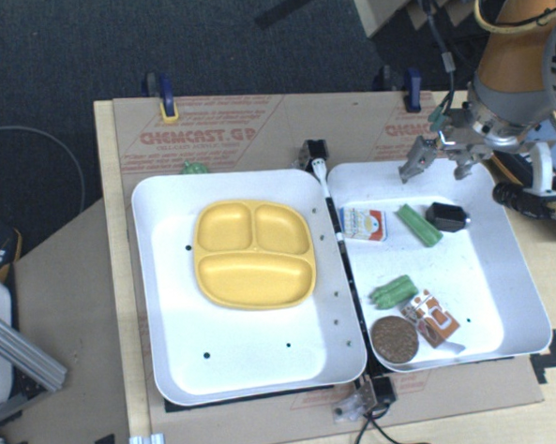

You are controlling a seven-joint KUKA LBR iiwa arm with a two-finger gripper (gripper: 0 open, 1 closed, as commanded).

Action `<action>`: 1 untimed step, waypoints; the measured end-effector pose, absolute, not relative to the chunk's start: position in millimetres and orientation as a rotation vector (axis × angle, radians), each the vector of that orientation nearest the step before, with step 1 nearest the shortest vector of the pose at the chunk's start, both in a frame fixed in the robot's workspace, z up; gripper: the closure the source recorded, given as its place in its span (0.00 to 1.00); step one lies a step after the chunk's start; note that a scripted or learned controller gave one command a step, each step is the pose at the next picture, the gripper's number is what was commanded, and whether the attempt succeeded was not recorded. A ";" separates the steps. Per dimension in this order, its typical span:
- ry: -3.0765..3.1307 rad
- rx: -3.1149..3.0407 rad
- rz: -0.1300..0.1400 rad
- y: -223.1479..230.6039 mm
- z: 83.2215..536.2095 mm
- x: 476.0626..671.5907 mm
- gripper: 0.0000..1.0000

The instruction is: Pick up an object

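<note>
the jaws of the gripper (440,159) stand wide and empty over the right bin's (514,249) far edge, so i would center over the nearby black object (447,217) before descending.

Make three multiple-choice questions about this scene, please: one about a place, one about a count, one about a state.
1. Where does the yellow divided plate lie?
A. in the left bin
B. in the right bin
C. on the bench outside the bins

2. How many compartments has the plate?
A. two
B. three
C. five

3. What is between the gripper fingers?
A. the small carton
B. the brown round disc
C. nothing

Key: 1 A, it sits in the left bin. 2 B, two small above one wide. 3 C, the open fingers hang over the right bin, apart from the small carton and the brown round disc.
</note>
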State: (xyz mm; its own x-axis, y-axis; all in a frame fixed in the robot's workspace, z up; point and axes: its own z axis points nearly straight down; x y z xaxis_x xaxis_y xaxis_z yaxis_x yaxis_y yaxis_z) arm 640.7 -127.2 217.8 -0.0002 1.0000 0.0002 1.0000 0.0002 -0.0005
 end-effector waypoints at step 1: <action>-2.207 -2.218 0.011 -143.8 77.3 559.9 0.00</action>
